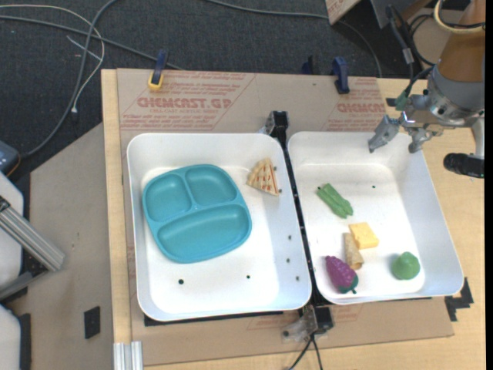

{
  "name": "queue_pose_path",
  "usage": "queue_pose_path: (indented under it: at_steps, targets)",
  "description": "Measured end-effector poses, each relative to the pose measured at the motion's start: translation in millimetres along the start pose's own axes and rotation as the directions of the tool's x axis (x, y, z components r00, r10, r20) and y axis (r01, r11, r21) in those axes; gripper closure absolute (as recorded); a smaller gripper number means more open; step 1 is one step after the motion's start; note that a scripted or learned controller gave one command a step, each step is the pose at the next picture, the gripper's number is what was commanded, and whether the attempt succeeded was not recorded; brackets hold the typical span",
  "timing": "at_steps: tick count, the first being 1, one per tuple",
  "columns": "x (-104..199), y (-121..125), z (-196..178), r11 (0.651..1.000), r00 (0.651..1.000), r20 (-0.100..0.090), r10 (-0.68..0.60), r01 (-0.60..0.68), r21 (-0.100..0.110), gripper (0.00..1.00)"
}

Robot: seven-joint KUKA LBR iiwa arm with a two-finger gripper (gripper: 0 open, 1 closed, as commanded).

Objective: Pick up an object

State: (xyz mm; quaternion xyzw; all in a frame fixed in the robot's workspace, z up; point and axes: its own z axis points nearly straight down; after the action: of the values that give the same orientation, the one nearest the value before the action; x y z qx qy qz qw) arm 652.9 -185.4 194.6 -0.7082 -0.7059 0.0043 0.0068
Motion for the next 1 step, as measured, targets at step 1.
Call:
queue_pose_path:
  at_steps: [1]
  targets:
    - [0.8,2.8,-10.4,1.000,1.000,0.003,-0.003,0.003,-0.015,0.00]
